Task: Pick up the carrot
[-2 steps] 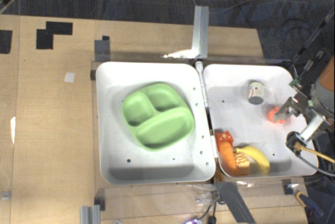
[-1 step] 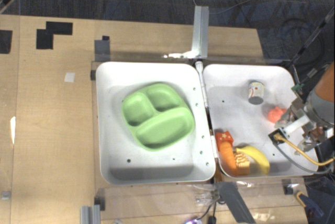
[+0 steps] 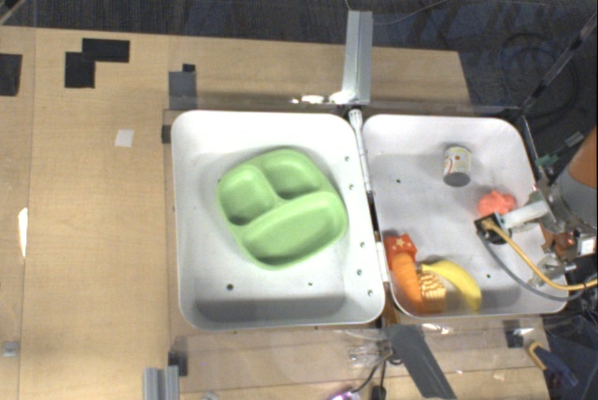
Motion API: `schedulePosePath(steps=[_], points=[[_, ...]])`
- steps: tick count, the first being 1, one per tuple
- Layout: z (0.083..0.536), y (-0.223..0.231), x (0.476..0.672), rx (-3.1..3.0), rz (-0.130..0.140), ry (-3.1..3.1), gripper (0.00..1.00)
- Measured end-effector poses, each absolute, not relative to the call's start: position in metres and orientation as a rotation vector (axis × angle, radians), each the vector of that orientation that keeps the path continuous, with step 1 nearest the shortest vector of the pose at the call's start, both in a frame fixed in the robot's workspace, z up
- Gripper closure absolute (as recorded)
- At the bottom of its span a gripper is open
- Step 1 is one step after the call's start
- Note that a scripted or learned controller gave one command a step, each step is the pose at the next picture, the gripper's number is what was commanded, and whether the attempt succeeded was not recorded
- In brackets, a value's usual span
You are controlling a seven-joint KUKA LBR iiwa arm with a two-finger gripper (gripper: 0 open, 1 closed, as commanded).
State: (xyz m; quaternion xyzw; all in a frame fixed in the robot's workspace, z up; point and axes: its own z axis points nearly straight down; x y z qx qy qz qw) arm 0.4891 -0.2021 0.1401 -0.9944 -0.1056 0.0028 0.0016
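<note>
1. My gripper (image 3: 559, 244) sits at the right bin's (image 3: 420, 135) right edge, near the rim; can't tell its state, too cluttered with cables.
2. Nothing visibly held; I judge the pick hasn't started.
3. Nearest item: a pink-red toy (image 3: 496, 202), just left of the wrist.
4. Carrot (image 3: 405, 276) lies in the near-left corner of the right bin, against the wall, touching a banana (image 3: 458, 281) and other toy food.
5. That crowding makes a clean grasp tricky, I reckon.
6. Small can (image 3: 456, 164) sits apart, further back.
7. Green divided plate (image 3: 282, 205) in the left bin (image 3: 201, 286), not involved.
</note>
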Motion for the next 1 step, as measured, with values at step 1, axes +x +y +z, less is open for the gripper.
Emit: schedulePosePath(steps=[1], points=[[0.0874, -0.2059, 0.4907, -3.124, -0.012, -0.326, 0.0]])
